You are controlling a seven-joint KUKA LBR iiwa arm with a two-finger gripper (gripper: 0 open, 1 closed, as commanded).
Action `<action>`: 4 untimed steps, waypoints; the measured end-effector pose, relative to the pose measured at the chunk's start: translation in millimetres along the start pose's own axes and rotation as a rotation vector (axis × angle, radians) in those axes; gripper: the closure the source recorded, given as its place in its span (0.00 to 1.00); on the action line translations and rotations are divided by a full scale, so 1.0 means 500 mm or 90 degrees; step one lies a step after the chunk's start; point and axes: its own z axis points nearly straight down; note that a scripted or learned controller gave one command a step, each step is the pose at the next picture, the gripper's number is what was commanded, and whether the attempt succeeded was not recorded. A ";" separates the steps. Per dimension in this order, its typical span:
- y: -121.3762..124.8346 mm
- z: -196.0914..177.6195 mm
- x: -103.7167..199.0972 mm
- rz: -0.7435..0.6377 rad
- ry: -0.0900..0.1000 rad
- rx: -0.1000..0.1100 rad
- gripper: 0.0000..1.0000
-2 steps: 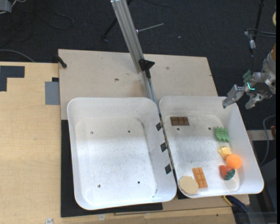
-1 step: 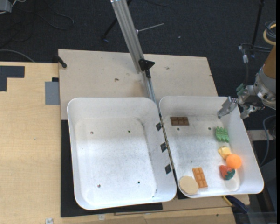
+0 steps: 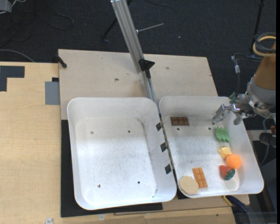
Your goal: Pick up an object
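While the grey arm with its orange band (image 3: 265, 73) reaches in from the right of the camera view, its metal two-finger hand (image 3: 227, 114) hangs over the upper right part of the right shallow white bin (image 3: 251, 186). Its two fingers stand apart, one (image 3: 218, 115) pointing down-left and the other further right, with nothing between them, so the hand is open and carries nothing.

Just below the hand lies a small green ridged plastic piece (image 3: 221, 134), close to the bin's right wall. Further down that wall come a small pale yellow chunk (image 3: 224, 151), a round orange ball-like fruit (image 3: 233, 161) touching it, and a red strawberry-like toy with a green top (image 3: 227, 172) just beneath the ball. Near the bin's upper left lies a flat dark brown chocolate-bar-like rectangle (image 3: 179, 121), well apart from the rest. At the lower left of the bin, a flat orange waffle-patterned rectangle (image 3: 199, 177) rests beside a round beige disc (image 3: 189, 185), the two touching.

To the left, the second white bin (image 3: 77, 139) shows a speckled floor. Both bins sit on the light wooden surface (image 3: 102, 73), where a slanted ribbed aluminium post (image 3: 130, 31) rises behind them.
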 end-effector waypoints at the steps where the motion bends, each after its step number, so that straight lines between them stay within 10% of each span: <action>1: 0.006 0.124 0.014 -0.003 0.001 0.001 0.00; 2: 0.009 0.096 0.012 -0.002 -0.001 -0.003 1.00; 4: 0.013 -0.092 -0.004 -0.001 -0.002 -0.007 1.00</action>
